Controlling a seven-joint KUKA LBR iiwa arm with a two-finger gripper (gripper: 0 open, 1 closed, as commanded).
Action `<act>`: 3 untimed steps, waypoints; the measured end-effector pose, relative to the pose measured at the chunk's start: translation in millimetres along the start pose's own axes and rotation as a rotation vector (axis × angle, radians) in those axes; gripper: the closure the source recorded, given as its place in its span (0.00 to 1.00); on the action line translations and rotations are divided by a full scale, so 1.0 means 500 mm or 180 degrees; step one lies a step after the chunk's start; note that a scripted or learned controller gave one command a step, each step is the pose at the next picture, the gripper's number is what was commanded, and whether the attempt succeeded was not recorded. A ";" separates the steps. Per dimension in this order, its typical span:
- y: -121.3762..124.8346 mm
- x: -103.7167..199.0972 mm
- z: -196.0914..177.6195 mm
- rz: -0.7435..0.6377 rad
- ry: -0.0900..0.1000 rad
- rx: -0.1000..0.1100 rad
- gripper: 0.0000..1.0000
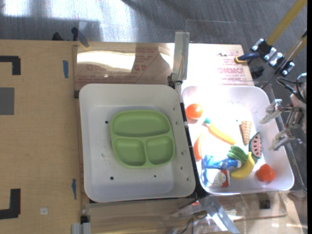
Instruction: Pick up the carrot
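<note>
Two bins: carrot (pixel 219 133) lies loose in right bin (pixel 281 182) clutter; gripper (pixel 279 123) parked at rim, fingers apart, holding nothing, approach pending.

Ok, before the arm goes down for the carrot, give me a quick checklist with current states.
1. Carrot in sight, lying in the right bin: ok.
2. Top of carrot uncovered: ok.
3. Room around it: not ok, the green item and the orange piece lie close by.
4. Gripper above the carrot: not ok, it sits at the bin's right edge.
5. Gripper holding nothing: cannot tell.
6. Green plate in the left bin, out of the path: ok.
</note>
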State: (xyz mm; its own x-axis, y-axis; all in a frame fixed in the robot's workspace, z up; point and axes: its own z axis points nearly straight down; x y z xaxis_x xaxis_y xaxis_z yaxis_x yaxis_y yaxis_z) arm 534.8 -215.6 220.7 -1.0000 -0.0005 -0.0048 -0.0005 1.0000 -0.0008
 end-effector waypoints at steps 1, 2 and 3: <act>0.127 -0.014 0.246 0.0111 0.0043 -0.0021 0.00; 0.193 -0.220 0.265 0.0748 -0.0019 -0.0007 0.00; 0.244 -0.174 0.263 0.1520 -0.0014 -0.0005 0.00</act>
State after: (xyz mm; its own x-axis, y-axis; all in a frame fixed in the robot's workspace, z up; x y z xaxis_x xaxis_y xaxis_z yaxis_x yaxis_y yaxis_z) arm 622.3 -93.6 89.6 -0.8883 0.4592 -0.0084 0.4592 0.8883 0.0041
